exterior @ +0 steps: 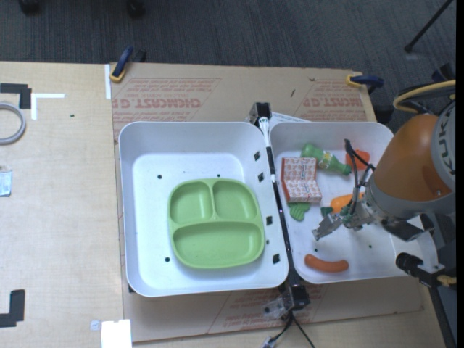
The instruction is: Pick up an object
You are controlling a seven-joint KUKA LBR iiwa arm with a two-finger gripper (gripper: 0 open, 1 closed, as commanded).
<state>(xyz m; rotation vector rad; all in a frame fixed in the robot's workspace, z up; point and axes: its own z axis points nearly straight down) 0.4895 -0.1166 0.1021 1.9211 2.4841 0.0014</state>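
Two-finger metal gripper (pixel 324 228): low in right white plastic bin (pixel 377 265); finger state cannot be told. Orange sausage-shaped toy (pixel 326 264): loose at six o'clock. Centred, vertical descent advised.

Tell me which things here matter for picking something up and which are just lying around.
For the job:
pincer
sausage
patterned box
green toy
right bin

Lying about:
green plate
left bin
blue clamp
cardboard sheet
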